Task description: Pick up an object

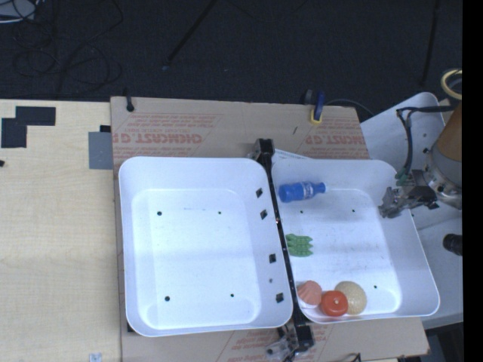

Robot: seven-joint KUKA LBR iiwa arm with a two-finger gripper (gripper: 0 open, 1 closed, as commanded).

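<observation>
Worktop carries two bins; right bin [407,270] holds the bottle [302,191]. Tool [392,200] hovers at its right rim, state indeterminate. Step: approach; next, descend on target.

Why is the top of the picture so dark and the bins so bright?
Camera view: light falls on the white bins, which look bright and washed out; the floor behind is dark and unlit. The blue bottle looks slightly soft, and the gripper is blurry.

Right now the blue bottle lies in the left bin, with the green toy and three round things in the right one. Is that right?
Not quite. The camera view shows the bottle in the right bin, along with the green toy and the three round things.
</observation>
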